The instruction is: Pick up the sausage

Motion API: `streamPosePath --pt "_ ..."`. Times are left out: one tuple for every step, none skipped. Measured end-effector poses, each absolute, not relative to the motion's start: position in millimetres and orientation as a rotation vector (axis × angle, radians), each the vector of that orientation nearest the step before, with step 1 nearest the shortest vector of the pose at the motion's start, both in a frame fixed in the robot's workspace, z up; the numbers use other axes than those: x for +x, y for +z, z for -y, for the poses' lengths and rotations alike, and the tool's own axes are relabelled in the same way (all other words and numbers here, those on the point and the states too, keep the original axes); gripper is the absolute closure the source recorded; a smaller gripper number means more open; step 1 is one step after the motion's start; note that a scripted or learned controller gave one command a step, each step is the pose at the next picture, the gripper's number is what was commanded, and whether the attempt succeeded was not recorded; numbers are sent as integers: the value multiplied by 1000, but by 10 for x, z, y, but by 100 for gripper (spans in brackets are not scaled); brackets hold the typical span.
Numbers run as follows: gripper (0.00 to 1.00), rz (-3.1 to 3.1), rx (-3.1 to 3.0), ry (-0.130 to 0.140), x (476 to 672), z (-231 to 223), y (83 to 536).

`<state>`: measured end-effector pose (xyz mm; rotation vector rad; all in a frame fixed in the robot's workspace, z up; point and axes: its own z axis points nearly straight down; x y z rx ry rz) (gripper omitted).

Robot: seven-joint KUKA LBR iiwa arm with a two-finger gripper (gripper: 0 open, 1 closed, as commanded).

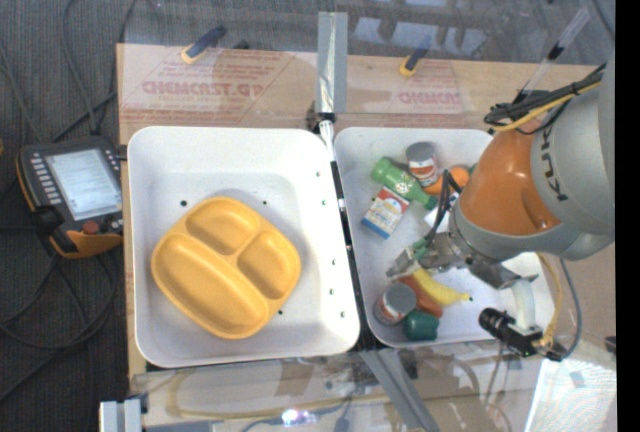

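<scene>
Arm enters from 3 o'clock, bent down over the right bin, orange band up. Gripper low among clutter, just above banana; can't tell its jaw state. Sausage possibly the orange-red piece under the banana, 6 o'clock of gripper. Yellow tray in left bin.

We're looking at the arm: smooth grey casing with dark lettering, a broad orange band above the wrist, and yellow and black cables trailing off its casing toward twelve o'clock.
</scene>
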<state>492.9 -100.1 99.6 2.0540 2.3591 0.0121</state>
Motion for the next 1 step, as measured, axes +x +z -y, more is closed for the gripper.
streamPosePath --pt "100 -2443 1980 -5 4828 502 1826"
